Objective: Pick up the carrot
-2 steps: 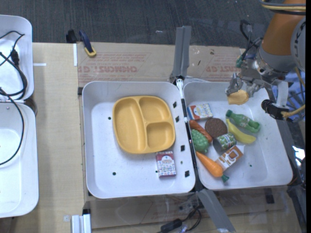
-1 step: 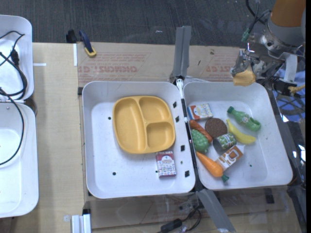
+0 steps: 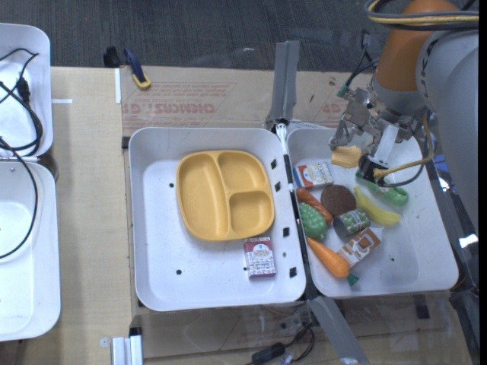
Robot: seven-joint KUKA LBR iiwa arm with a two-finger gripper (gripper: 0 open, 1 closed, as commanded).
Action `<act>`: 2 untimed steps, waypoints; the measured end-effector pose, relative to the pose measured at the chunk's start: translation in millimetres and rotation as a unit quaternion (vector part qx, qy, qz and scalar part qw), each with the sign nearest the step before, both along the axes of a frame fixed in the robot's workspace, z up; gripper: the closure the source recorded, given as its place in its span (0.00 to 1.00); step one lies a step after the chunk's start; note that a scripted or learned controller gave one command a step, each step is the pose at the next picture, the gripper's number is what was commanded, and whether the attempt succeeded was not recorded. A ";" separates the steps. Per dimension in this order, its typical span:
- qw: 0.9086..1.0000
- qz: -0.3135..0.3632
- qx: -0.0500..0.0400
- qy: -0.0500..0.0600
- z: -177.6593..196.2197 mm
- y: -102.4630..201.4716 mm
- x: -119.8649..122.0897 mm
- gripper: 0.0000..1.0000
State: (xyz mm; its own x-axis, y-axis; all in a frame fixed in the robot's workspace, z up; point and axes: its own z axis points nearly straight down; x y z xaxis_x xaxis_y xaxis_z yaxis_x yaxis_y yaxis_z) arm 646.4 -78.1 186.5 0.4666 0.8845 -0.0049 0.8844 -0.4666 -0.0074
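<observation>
An orange carrot point(image 3: 331, 259) with a small green stem end is seen lying flat and diagonally in the right bin point(image 3: 426, 276), near its front left corner, stem end pointed toward the front edge.

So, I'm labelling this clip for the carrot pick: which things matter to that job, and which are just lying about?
For the job:
carrot, near the front of the right bin
hand, over that bin's back end

Lying about:
banana
yellow divided plate
small red carton
brown round cookie
green can
</observation>
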 end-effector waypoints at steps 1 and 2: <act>0.998 -0.066 0.000 0.000 -58.5 -30.9 -61.8 1.00; 0.993 -0.116 0.000 0.000 -9.9 -58.0 -121.0 1.00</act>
State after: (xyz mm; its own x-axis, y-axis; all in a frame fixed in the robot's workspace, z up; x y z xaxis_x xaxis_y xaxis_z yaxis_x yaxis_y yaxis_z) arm 525.3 -136.1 176.6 0.6573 0.7536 -0.0053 0.7536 -0.6573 -0.0075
